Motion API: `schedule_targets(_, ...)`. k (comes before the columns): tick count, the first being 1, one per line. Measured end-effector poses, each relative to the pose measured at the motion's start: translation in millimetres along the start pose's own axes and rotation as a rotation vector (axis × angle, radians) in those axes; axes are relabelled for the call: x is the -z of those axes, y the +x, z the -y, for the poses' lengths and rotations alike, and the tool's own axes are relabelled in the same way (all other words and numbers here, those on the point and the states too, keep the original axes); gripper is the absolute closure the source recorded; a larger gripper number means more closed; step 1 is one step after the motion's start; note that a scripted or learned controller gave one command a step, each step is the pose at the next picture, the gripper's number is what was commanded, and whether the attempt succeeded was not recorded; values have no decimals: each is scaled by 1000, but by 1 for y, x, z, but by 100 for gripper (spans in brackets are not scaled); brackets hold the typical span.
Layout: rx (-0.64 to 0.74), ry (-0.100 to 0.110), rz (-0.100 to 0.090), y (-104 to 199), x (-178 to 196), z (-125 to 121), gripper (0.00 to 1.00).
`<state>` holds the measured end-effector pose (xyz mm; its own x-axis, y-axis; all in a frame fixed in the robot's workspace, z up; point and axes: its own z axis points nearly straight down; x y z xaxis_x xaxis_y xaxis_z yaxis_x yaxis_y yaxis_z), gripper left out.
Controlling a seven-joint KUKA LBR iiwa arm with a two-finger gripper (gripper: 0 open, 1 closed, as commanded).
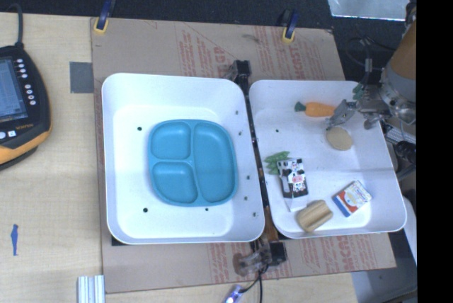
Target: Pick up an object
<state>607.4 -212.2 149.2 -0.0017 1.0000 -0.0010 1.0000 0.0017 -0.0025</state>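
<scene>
On the worktop, the left shallow white plastic bin (pixel 120 153) carries a blue divided plastic plate (pixel 192 161). In the right white bin (pixel 375 174), the metal two-finger gripper (pixel 354 114) hangs with jaws spread directly above a beige round lump (pixel 340 140), with an orange toy carrot (pixel 315 109) beside.

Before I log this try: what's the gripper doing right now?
Gripper: low over the right bin, between the toy carrot and the beige round piece; open or closed cannot be told.
</scene>
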Motion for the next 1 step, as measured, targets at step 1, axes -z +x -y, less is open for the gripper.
schedule_targets(1,3,4,-2,13,-59,-48,0)
